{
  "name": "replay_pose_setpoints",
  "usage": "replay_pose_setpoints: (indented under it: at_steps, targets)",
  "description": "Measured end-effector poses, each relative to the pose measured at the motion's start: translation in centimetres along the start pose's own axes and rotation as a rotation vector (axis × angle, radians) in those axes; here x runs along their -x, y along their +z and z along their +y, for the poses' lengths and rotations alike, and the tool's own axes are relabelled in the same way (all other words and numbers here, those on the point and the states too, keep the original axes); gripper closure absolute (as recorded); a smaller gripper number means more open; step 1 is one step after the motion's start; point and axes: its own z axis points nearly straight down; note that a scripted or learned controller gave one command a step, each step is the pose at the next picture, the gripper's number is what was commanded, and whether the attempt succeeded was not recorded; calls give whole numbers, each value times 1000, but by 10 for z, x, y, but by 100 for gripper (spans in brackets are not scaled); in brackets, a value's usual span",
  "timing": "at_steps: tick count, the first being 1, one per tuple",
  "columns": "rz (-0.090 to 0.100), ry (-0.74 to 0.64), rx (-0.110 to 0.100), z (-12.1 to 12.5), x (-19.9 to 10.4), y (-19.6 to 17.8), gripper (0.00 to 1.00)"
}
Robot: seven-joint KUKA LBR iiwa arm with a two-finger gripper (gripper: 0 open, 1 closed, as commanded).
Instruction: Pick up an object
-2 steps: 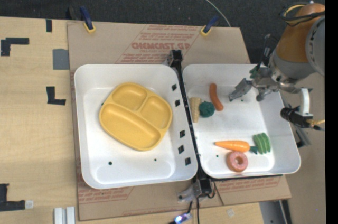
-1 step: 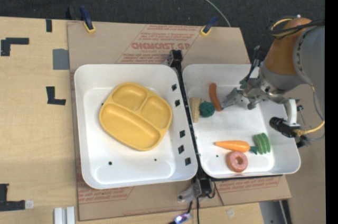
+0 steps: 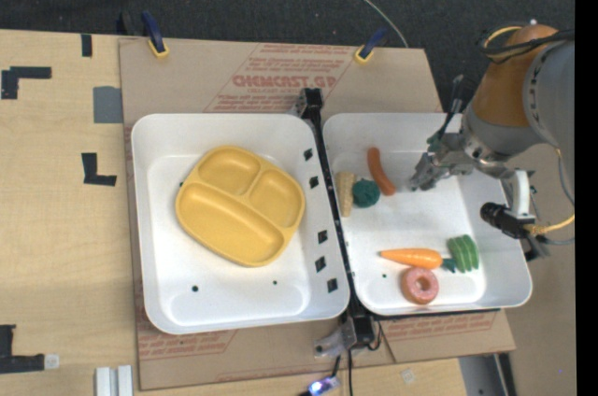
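Right now your gripper point(image 3: 428, 175) hangs over the right bin point(image 3: 500, 291), near its upper middle, and you cannot tell how it is set from this angle. Nearest to it is the sausage point(image 3: 378, 170), just to its left, lying steeply along the bin with its far end tipped left. Judging by that, you'd shift left.
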Motion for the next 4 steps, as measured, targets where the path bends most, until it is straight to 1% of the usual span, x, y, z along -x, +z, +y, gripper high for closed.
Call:
replay_pose_setpoints:
  at_steps: [1,2,3,4]
  targets:
    - [-2,1,6,3,9,-57,100]
    - [-2,1,7,4,9,-110,100]
    - [1,-4,3,10,-44,-120,100]
    - [2,-5,3,21,-105,-125,100]
